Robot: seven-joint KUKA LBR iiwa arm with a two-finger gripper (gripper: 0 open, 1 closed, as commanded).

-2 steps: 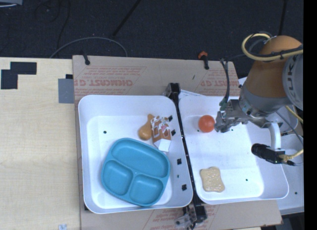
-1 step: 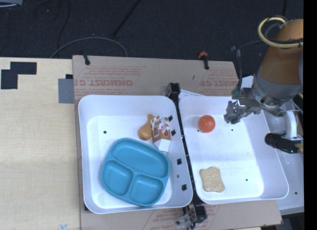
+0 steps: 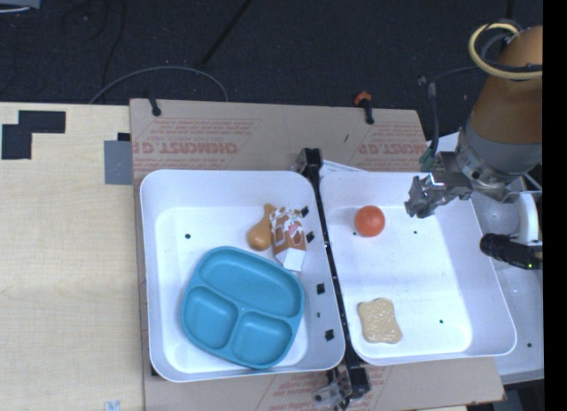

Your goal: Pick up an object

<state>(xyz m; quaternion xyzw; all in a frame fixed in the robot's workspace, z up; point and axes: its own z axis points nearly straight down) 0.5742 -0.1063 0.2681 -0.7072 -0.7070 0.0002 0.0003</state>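
From above, two white bins sit side by side on a cardboard sheet point(image 3: 266, 139) that covers the surface point(image 3: 62, 267). The cardboard carries red printing, upside down and mirrored from this angle; the letters cannot be read with any confidence. More red printing shows on the cardboard's front edge, too small to read.

The left bin point(image 3: 164, 214) holds a blue divided plate point(image 3: 241, 305) with three compartments, lying toward the front. Just behind the plate, near the bin's right wall, lie a small tan toy point(image 3: 260, 234) and a brown-and-white patterned packet point(image 3: 288, 230), touching each other; the packet's markings are too small to read.

The right bin point(image 3: 461, 312) holds an orange-red ball point(image 3: 369, 221) near its back left part and a tan, bread-like slice point(image 3: 380, 321) near its front left. The two are well apart.

The arm point(image 3: 505, 108) reaches in from the right, its orange band high at the frame's right edge. The gripper point(image 3: 427, 198) hangs over the back right part of the right bin, right of the ball and apart from it. Nothing is seen between the jaws; whether they are open or closed cannot be told.

A black divider point(image 3: 321, 250) runs between the bins. Dark floor with cables point(image 3: 177, 73) lies behind the surface, and black patches point(image 3: 31, 130) mark the surface's left part.
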